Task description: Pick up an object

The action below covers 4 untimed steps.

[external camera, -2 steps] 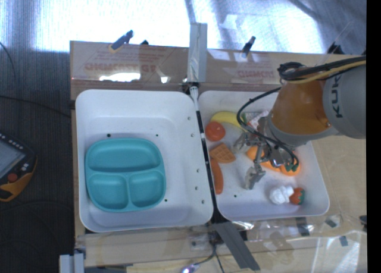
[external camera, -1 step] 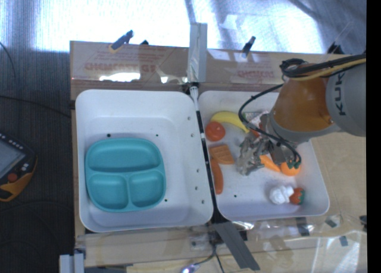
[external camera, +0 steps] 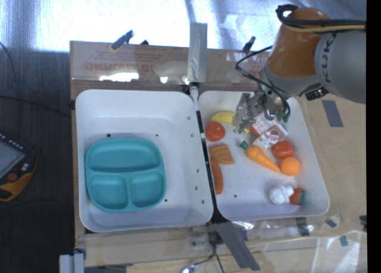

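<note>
My gripper (external camera: 249,117) hangs over the upper middle of the right bin (external camera: 312,147), with its metal fingers pointing down beside a yellow banana (external camera: 222,116). Just left of it lies a red tomato (external camera: 215,130). A red and white carton (external camera: 268,132) sits right under the gripper's right side. Below are a red pepper (external camera: 283,148), a carrot (external camera: 262,157), an orange (external camera: 290,166), a waffle-like orange piece (external camera: 222,154), a sausage (external camera: 217,176) and a white and red piece (external camera: 284,195). Nothing shows between the fingers.
The left bin (external camera: 107,102) holds a teal divided plate (external camera: 125,173). A ridge (external camera: 202,147) separates the two bins. The arm's orange band (external camera: 294,43) and grey body reach in from the upper right. A cardboard sheet (external camera: 137,63) lies behind the bins.
</note>
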Each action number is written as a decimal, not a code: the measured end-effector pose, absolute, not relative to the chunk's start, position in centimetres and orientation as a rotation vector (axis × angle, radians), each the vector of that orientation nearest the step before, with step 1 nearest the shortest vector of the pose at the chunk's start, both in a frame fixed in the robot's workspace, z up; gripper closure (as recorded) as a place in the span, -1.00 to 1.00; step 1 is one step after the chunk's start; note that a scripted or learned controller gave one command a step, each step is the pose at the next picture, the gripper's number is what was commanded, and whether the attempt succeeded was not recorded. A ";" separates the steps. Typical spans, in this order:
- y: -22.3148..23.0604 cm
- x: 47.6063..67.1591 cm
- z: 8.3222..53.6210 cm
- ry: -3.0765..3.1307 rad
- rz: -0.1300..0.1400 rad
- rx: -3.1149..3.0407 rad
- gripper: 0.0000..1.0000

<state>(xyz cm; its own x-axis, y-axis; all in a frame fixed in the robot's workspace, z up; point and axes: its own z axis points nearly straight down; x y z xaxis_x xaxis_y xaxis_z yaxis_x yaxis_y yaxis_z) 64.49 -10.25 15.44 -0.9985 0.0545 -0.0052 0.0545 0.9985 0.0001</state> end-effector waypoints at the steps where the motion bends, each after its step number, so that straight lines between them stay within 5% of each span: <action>1: -10.3 64.5 15.4 3.136 -0.001 0.086 -1.00; 2: -10.0 63.7 9.1 3.132 -0.002 -0.234 -1.00; 3: -12.6 60.0 11.8 3.134 -0.002 0.170 -1.00; 4: -16.2 58.9 9.0 3.128 -0.002 0.127 -1.00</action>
<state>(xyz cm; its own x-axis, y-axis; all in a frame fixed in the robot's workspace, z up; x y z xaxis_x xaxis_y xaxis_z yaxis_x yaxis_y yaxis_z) 58.95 -16.18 8.97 -0.9967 0.0808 -0.0106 0.0808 0.9967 -0.0007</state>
